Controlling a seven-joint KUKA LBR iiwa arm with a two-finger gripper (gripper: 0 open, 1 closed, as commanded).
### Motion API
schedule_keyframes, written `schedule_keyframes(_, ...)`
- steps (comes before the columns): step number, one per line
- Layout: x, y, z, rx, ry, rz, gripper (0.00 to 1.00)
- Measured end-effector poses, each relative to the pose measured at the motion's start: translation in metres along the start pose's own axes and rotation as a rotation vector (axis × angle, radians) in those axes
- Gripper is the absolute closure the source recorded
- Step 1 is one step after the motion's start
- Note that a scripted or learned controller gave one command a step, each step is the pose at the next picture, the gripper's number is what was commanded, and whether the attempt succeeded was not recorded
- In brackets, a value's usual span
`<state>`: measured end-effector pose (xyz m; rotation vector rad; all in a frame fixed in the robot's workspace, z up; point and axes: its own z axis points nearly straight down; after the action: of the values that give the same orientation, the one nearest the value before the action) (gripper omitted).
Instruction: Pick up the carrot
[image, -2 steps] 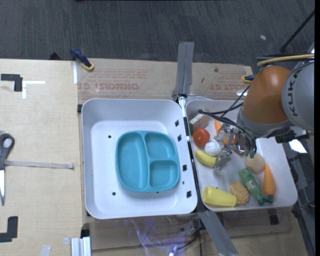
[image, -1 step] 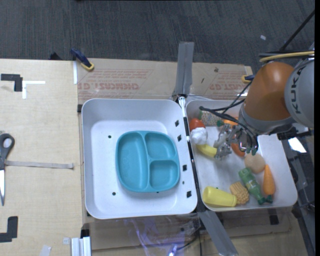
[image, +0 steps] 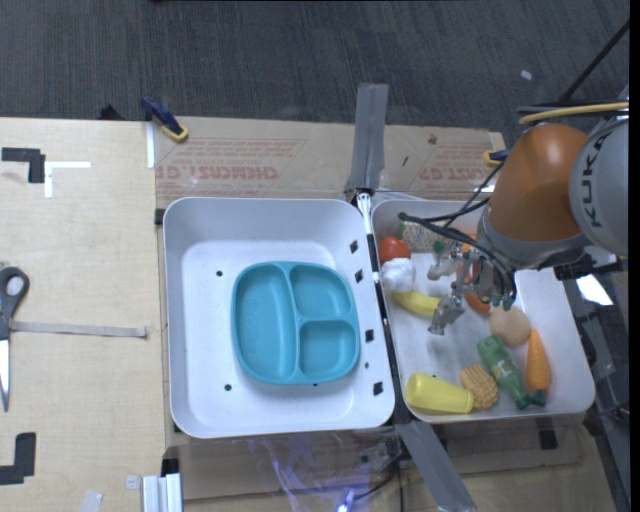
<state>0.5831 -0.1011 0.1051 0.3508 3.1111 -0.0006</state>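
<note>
Left of the carrot, in the left bin: a teal divided plate. In the right bin, nearer the carrot: yellow pepper, banana, corn cob, green bottle just beside the carrot. Carrot lying against that bin's right wall, free of any grip. Up-left of the carrot, gripper hanging over bare floor, fingers narrowly parted, nothing between them.

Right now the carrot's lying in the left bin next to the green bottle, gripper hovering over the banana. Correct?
Not quite. The camera view shows the carrot in the right bin, not the left one. The rest holds: it lies next to the green bottle, and the gripper hovers over the banana.
</note>
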Motion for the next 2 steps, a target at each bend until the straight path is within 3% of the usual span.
schedule_keyframes(1,-0.058,-0.073,0.014,0.002,0.014,0.104,0.0)
schedule_keyframes(2,-0.091,-0.103,0.013,0.003,0.004,0.253,0.0)
